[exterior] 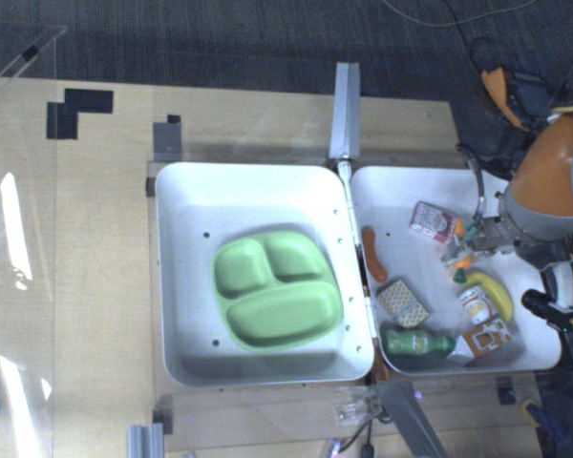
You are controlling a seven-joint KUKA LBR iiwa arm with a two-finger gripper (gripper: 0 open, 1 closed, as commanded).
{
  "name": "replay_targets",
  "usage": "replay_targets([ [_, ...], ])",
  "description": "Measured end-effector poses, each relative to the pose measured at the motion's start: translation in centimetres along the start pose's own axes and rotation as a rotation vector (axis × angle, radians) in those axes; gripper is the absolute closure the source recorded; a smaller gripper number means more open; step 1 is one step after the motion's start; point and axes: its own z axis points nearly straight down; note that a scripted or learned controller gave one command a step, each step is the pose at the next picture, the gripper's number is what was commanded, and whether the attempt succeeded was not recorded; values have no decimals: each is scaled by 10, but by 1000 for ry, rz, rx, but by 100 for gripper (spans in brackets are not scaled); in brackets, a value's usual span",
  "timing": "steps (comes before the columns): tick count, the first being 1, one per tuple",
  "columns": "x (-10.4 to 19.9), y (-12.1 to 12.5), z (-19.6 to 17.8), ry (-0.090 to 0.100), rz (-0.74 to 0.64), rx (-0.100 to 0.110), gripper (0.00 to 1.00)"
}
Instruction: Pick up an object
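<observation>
The right bin (401, 184) holds several small items: a pink packet (430, 220), a brown sausage (373, 254), a checkered pouch (402, 302), a green bottle (418, 343) lying on its side, a banana (491, 292), a small jar (475, 305) and a brown packet (487, 336). My gripper (466, 242) reaches in from the right and hangs low over the bin's right middle, just above the banana and right of the pink packet. Small orange and green bits (461, 259) lie right under its tip.
The left bin (181, 256) holds a green divided plate (277, 287). A metal post (346, 113) stands behind the wall between the two bins. The arm's orange band (552, 168) and grey wrist (540, 222) hang over the right bin's right rim.
</observation>
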Motion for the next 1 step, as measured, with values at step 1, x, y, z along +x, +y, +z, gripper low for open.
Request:
replay_targets([
  [1, -11, 32, -81, 1, 2, 11, 100],
])
